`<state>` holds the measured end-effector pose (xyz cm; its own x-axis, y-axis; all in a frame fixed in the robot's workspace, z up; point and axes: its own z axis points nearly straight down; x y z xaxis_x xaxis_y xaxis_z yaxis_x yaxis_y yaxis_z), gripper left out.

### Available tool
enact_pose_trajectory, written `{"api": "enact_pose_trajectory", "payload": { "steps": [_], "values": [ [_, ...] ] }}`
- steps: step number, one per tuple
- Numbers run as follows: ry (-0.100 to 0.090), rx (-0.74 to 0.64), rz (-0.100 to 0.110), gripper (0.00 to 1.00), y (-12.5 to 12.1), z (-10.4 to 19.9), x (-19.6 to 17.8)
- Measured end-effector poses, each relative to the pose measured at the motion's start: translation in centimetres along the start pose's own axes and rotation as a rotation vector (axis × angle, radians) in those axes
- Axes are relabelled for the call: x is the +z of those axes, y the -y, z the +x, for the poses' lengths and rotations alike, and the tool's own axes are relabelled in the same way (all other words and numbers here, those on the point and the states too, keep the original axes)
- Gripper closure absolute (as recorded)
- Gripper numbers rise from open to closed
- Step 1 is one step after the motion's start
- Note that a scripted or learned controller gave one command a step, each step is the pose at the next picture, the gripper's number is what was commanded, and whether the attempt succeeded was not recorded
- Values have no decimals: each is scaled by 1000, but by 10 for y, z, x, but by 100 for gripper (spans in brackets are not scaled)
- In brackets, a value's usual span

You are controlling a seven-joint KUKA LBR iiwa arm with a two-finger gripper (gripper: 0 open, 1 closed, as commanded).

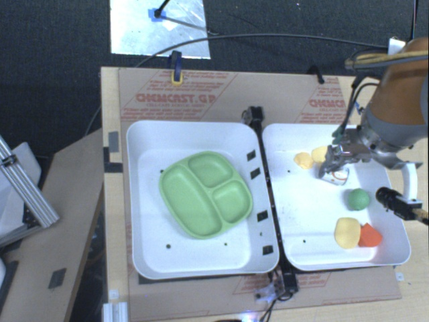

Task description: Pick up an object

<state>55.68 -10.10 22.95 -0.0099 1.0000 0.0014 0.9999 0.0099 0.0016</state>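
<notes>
Both white bins [201, 260] look like smooth moulded plastic with a slight sheen. The green divided plate [205, 194] in the left one is matt plastic — no glare. Under the bins is a brown board [201, 96], paper-faced with red print. Behind that board — a shiny, crinkly foil-like sheet [159, 19].

We see two white bins [144, 200], and the left one holds a pale green divided plate [205, 193]. In the right bin we find a green ball [358, 198], a pale yellow piece [347, 233], an orange-red piece [371, 236] and, perhaps, two small yellow pieces [304, 159]. The brown board [201, 96] has red lettering.
</notes>
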Motion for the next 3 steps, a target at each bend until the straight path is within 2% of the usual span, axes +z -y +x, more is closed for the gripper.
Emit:
{"api": "enact_pose_trajectory", "payload": {
  "steps": [1,2,3],
  "values": [
    [-1,-1,1,100,12,54,-4],
    [-1,-1,0,100,7,109,-10],
    [0,0,2,100,8,159,4]
  ]
}}
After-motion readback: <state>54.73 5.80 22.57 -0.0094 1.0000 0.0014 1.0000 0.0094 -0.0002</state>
